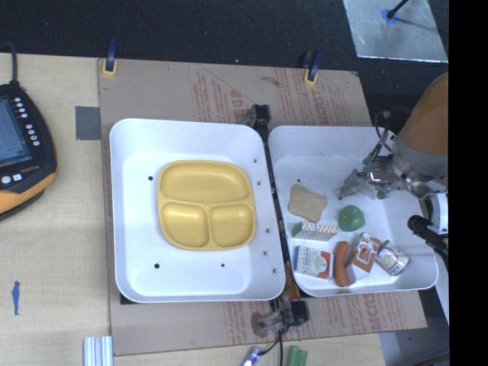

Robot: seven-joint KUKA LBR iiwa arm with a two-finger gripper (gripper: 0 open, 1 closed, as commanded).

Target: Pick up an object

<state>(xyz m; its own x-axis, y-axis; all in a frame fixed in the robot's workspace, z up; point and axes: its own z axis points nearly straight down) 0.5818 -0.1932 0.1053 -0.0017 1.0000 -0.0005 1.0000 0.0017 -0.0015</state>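
Two white bins sit side by side on the bench [61,227]. The left bin [133,204] holds a yellow divided tray [206,204]. In the right bin [320,147], a green ball [351,218] lies near the centre, a tan cracker [306,202] at 9 o'clock from it, and a sausage [341,263] at 6 o'clock. The pincer [371,178] hovers at 1 o'clock from the ball, its fingers spread and holding nothing.

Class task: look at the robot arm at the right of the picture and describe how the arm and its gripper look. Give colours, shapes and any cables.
The arm shows a rounded orange band above a grey wrist section. Below it, the gripper is bare grey metal, with thin angular fingers spreading from a small central body. A thin dark cable loops near the wrist. No markings can be made out.
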